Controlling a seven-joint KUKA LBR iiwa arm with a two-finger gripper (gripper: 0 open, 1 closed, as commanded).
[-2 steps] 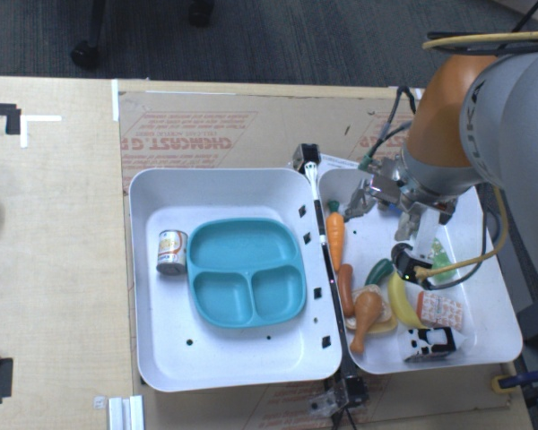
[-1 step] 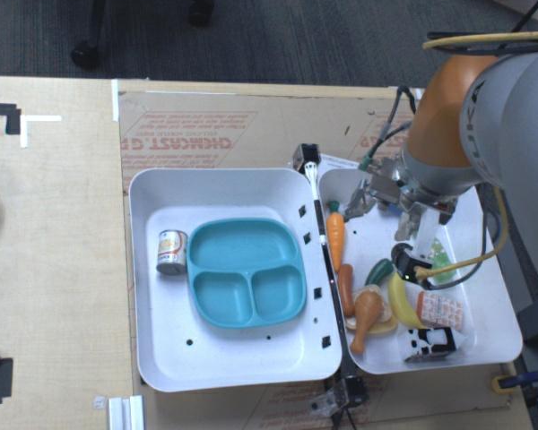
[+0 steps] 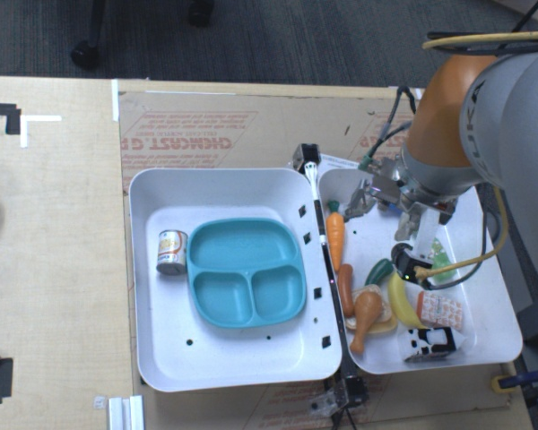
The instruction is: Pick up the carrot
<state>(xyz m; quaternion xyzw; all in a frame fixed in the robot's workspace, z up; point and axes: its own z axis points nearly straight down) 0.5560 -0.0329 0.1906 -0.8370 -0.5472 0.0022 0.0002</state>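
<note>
While the gripper [image 3: 383,211] hangs above the right bin [image 3: 493,303], fingers apart and holding nothing, carrot [image 3: 335,238] lying along the bin's left wall.

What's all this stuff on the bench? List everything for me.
Bins: two, white, side by side.
Tray: one, teal, three sections, left bin.
Can: one, small, left bin beside the tray.
Carrot: one, orange, right bin's left edge.
Sausage: one, reddish, below the carrot.
Drumstick: one, tan, right bin.
Banana: one, yellow, right bin.
Arm: one, grey and orange, from the right.
Gripper: one, over the right bin.
</note>
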